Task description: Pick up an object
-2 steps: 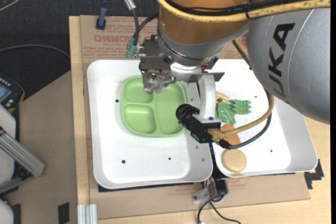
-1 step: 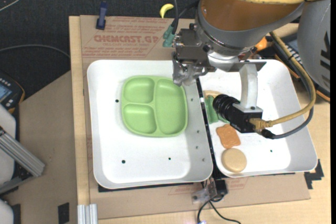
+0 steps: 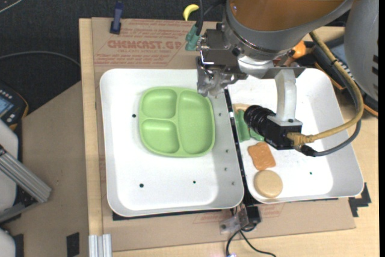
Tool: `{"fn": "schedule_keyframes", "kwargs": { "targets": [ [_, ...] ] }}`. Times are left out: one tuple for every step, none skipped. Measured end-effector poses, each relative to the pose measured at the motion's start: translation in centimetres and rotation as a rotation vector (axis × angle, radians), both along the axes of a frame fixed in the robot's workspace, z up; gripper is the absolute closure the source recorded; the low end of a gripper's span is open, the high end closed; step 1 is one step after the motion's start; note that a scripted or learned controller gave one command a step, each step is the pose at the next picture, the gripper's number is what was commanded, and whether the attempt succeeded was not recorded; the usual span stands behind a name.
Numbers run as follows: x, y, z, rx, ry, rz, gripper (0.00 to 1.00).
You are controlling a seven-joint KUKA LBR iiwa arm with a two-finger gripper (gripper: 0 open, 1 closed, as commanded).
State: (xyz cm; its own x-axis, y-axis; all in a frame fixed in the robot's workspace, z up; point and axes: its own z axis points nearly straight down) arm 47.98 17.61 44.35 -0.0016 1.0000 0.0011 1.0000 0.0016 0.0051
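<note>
- Camera view: green divided plate (image 3: 177, 121) lies flat in left bin (image 3: 120, 147).
- Gripper (image 3: 210, 86) sits at the plate's upper right rim; finger opening cannot be determined.
- Right bin (image 3: 337, 171) holds an orange cracker (image 3: 262, 156) and a tan round disc (image 3: 268, 183).

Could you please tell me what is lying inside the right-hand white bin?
In the right bin lie a round tan disc, an orange-brown biscuit-like piece and something green, partly covered by the arm's black fitting. Whatever lies beneath the arm is hidden.
</note>
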Motion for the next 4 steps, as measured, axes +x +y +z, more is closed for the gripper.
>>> {"fn": "schedule_keyframes", "kwargs": {
  "targets": [
    [-0.1,-4.7,-7.0,-0.004,0.014,-0.008,1.00],
    [0.0,-4.4,-5.5,-0.001,0.003,-0.002,1.00],
    [0.0,-4.3,-4.5,-0.001,0.001,-0.001,1.00],
    [0.1,-4.3,-3.5,-0.001,-0.001,-0.001,1.00]
  ]
}}
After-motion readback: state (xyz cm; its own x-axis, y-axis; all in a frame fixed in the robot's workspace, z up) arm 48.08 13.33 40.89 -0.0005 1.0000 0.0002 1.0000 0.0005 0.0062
